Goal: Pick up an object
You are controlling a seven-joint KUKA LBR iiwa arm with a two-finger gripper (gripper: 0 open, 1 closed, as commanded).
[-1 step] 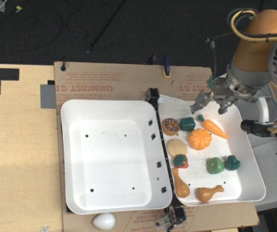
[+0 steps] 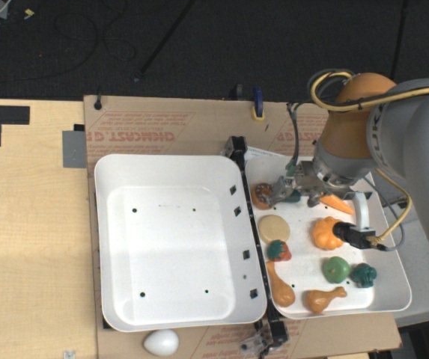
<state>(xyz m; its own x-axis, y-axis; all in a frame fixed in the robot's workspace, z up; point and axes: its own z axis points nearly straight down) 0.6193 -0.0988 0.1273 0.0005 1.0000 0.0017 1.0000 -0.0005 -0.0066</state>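
Note:
My gripper (image 2: 284, 191) hangs low over the far-left part of the right bin (image 2: 394, 290), below the grey arm's orange band (image 2: 353, 122). Just left of it, touching or nearly touching, lies a small brown-red object (image 2: 262, 194). An orange carrot-like piece (image 2: 338, 204) sits right of the gripper. Nearer the front are a tan disc (image 2: 274, 226), a red-and-teal piece (image 2: 278, 250), an orange squash-shaped toy (image 2: 323, 232), a green ball (image 2: 337, 268), a dark teal piece (image 2: 364, 275) and two tan drumstick shapes (image 2: 323, 299) (image 2: 281, 288).
The left bin (image 2: 117, 200) lies beside the right one, with a black divider rail (image 2: 248, 223) between them. A white egg-shaped object (image 2: 160, 342) rests on the bench in front of the left bin. Cables loop around the wrist (image 2: 330, 84).

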